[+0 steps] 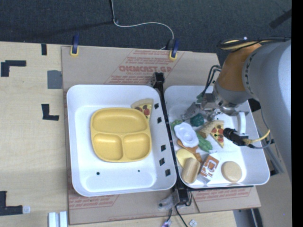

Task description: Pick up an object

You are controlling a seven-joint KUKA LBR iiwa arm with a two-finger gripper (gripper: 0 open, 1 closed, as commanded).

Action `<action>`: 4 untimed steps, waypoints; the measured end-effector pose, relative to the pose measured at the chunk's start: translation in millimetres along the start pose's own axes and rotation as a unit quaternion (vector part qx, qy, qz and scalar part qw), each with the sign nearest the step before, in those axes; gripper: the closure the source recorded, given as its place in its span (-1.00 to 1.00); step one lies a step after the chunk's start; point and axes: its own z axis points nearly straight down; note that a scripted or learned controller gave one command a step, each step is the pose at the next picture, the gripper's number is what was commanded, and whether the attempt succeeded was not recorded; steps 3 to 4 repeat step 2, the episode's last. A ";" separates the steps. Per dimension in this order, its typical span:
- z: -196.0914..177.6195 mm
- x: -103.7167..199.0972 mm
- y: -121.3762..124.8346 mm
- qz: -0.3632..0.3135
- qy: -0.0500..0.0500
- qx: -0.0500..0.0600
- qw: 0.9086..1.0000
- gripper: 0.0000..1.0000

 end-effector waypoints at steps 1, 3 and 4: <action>-11.0 0.2 1.7 0.000 0.000 -0.001 1.000 1.00; -104.9 79.5 -24.7 -0.003 0.002 -0.002 1.000 1.00; -104.9 79.5 -24.7 -0.003 0.002 -0.002 1.000 1.00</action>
